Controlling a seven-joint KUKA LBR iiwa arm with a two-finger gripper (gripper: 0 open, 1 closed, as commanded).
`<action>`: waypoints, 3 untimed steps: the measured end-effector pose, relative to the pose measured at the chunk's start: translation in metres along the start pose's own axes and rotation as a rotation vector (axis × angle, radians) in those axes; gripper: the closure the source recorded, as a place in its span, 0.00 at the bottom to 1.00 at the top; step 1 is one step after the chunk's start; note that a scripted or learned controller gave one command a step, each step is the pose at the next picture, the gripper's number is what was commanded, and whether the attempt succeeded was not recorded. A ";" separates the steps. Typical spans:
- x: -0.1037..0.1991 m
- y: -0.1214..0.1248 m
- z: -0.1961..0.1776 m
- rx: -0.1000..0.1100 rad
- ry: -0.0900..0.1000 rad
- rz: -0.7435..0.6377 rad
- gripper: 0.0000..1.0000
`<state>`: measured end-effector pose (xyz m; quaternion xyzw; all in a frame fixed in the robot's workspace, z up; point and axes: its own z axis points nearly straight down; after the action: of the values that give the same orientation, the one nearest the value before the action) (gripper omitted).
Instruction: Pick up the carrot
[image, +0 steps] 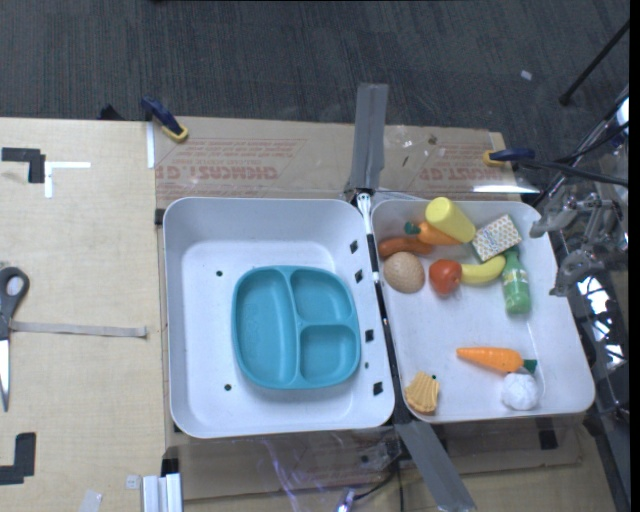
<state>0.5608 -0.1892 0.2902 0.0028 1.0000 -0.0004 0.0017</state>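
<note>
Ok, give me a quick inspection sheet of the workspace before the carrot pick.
Surface: left bin holds a teal divided plate; right bin holds the toys.
Job's things: carrot lies flat in the right bin's near half, green end beside a white ball.
Clutter: egg, tomato, banana, green bottle, yellow cylinder, waffle piece.
Grippers: arm at the right bin's far right edge; state unclear.
Cables: nothing seen.
Surroundings: scissors, clamps.

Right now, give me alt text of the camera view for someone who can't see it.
The carrot lies free in the right bin, near a white ball; more toy food is clustered at the bin's far end. The left bin holds a blue tray.
</note>
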 end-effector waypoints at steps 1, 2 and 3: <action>0.040 -0.026 0.162 0.000 -0.001 -0.298 0.00; 0.074 -0.017 0.197 0.000 -0.001 -0.490 0.00; 0.074 -0.017 0.197 0.000 -0.001 -0.490 0.00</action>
<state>0.4876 -0.2060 0.0929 -0.2400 0.9708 -0.0010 0.0020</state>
